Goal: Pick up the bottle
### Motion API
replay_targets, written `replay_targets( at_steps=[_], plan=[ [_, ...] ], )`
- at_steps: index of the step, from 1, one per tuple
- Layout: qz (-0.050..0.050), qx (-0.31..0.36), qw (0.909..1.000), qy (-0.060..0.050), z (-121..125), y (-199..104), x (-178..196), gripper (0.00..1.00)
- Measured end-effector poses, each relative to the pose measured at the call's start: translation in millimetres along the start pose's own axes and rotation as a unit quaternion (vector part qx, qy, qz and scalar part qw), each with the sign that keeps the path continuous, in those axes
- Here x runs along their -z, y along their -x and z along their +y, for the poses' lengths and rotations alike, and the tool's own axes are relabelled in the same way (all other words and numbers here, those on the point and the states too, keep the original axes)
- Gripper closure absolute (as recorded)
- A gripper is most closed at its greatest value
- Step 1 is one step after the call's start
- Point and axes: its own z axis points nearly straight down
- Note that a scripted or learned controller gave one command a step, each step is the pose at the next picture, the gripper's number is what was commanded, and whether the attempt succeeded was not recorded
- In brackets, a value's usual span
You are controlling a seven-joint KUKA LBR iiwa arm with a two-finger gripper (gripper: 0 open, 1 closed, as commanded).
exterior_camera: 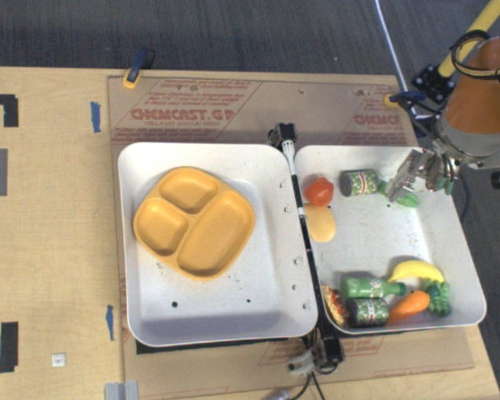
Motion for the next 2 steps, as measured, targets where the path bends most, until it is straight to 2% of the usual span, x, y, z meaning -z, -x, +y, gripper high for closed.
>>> replay_targets(
  at_steps=[1,2],
  plan=[
    [0.003,0.028,0.9996,0.000,48.8,-52.9,1.7,1.00],
    [0.017,0.174,0.9846,-0.002,54.3,-19.7,-35.1,1.00]
  ],
)
